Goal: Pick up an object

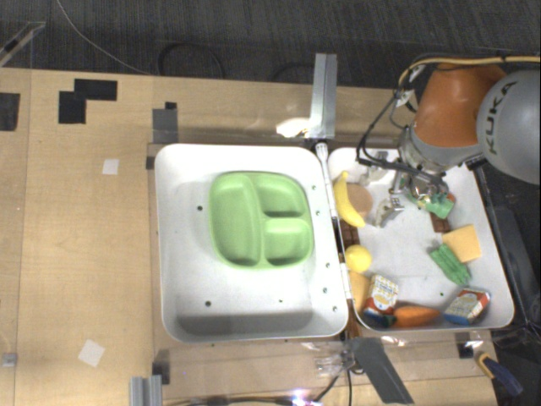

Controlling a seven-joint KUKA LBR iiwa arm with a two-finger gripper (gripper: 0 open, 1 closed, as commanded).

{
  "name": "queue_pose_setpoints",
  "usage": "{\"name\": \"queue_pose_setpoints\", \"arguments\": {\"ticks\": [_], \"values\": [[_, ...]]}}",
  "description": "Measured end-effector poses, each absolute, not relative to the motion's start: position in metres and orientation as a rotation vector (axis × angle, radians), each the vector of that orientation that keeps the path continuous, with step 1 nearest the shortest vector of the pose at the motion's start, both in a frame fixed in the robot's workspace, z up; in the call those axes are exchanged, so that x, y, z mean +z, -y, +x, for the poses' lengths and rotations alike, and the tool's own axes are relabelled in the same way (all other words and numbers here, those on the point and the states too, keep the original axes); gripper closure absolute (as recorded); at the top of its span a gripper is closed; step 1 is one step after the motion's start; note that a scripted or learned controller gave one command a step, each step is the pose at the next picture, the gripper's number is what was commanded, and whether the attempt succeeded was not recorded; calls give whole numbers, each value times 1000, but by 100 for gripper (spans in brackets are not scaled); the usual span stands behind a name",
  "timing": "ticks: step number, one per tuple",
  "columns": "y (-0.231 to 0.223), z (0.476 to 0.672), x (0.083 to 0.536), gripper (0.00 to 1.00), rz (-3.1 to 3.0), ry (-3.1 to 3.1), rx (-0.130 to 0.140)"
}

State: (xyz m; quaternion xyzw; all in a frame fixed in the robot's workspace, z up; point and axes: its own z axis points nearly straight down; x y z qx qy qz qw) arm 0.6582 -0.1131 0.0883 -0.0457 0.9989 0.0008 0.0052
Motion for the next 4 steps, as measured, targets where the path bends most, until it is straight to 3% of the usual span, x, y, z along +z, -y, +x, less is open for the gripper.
{"name": "queue_pose_setpoints", "arguments": {"ticks": [1,2,3,4], "values": [[115,662,104,100,-139,-3113,-1],[194,615,196,100,-320,-3107,-14],[204,657,163,100,-949,-2983,-5],[204,664,179,100,-1514,-2740,-8]]}}
